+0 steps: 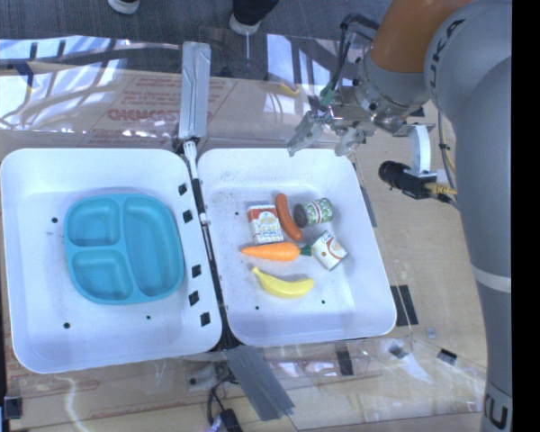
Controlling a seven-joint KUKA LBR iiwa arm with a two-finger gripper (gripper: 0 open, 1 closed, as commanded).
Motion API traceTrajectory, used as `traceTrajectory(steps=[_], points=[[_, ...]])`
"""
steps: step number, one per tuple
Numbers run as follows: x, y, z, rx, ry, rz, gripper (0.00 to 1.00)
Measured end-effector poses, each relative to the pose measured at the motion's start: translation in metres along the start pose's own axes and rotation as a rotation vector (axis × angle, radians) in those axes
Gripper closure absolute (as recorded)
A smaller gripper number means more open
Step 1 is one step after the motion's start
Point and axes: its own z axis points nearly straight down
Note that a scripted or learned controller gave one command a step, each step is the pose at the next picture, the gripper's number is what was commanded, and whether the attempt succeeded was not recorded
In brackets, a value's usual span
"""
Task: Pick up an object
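Observation:
The right bin [364, 277] holds a cluster of small items: an orange carrot [272, 252], a yellow banana [283, 284], a red sausage [288, 216], a green can [317, 211], a red-and-white carton [265, 224] and a small white container [328, 251]. My gripper [322, 144] hangs over the far rim of the right bin, above and behind the cluster. Its two fingers stand spread apart with nothing between them.
A blue divided tray [124, 247] lies in the left bin [18, 241]. A ridge with black clips [198, 232] separates the two bins. Cardboard and shiny film [117, 97] lie behind the bins. The arm's grey body [468, 106] fills the right side.

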Motion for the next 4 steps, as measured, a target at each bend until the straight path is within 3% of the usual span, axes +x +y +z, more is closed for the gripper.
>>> traceTrajectory(steps=[1, 2, 3, 4], points=[[0.045, -0.034, 0.161, 0.003, 0.002, -0.205, 0.0], [0.019, -0.054, 0.18, -0.004, -0.001, -0.233, 0.0], [0.019, -0.054, 0.171, -0.002, -0.001, -0.237, 1.0], [0.058, -0.033, 0.077, -0.009, -0.001, -0.174, 1.0]])
